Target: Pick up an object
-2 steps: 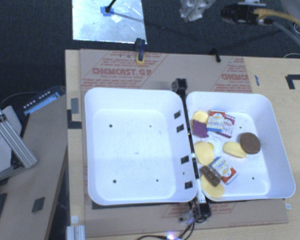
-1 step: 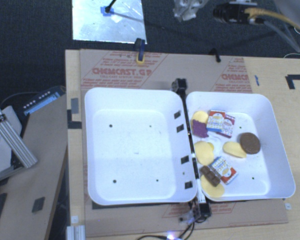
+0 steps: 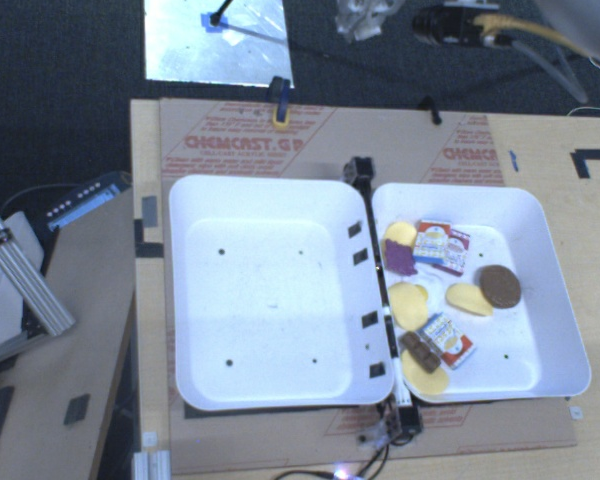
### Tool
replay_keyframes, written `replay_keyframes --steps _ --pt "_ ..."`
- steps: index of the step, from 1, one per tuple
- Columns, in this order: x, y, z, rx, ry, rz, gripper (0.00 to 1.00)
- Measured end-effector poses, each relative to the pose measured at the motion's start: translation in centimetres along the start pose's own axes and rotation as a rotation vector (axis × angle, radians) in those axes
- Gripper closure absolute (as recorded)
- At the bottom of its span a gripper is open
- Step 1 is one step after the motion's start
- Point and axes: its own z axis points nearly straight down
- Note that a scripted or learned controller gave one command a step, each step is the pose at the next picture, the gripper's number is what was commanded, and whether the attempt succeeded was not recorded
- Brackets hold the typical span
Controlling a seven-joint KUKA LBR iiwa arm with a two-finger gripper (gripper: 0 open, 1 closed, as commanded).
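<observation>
The right bin point(image 3: 550, 258) holds several small items. A red and white packet point(image 3: 442, 245) lies near its back, beside a purple piece point(image 3: 400, 258) and a yellow piece point(image 3: 401, 233). A brown round disc point(image 3: 500, 286) sits right of a yellow slice point(image 3: 468, 299). Toward the front lie another yellow slice point(image 3: 411, 305), a small red and white packet point(image 3: 448, 338), a dark brown bar point(image 3: 418, 351) and a yellow disc point(image 3: 426, 378). My gripper point(image 3: 366, 8) hangs high beyond the bench's back edge, far from the bins, with nothing seen in it.
The left bin point(image 3: 270, 288) stands next to the right one, joined by a black clipped divider point(image 3: 375, 268). Both rest on a cardboard sheet point(image 3: 250, 138). A shiny metal plate point(image 3: 218, 28) lies on the floor at the back left. Cables point(image 3: 520, 30) run at the top right.
</observation>
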Motion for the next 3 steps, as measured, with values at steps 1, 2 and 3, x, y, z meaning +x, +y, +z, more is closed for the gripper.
replay_keyframes --steps 1,2,3 --pt "1.4 0.0 0.0 0.0 0.0 0.0 1.0" --pt "2.7 0.0 0.0 0.0 0.0 0.0 1.0" --pt "4.1 0.0 0.0 0.0 0.0 0.0 1.0"
